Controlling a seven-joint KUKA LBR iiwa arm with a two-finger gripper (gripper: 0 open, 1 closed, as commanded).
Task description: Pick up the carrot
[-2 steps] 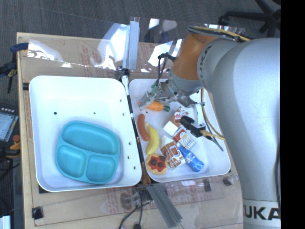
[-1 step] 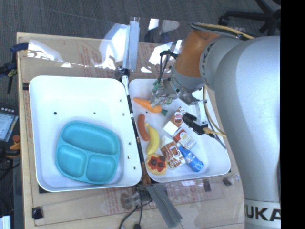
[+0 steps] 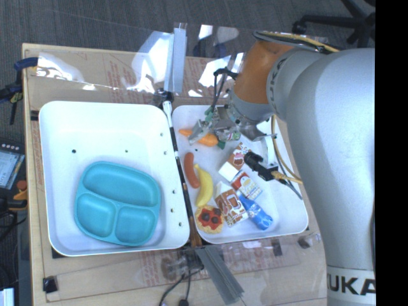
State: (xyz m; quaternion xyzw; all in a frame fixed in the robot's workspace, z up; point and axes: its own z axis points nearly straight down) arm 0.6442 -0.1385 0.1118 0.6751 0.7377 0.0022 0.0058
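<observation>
The carrot is a small orange piece lying in the far left corner of the right bin. One end of it points at the divider between the bins. My gripper reaches down from the right and sits directly over the carrot's right end, touching or nearly touching it. The gripper body hides part of the carrot, and the contact itself is too cluttered to read.
Close in front of the carrot lie a red sausage, a banana, a white box, snack packets, a blue pouch and a pizza slice. The left bin holds a teal divided plate.
</observation>
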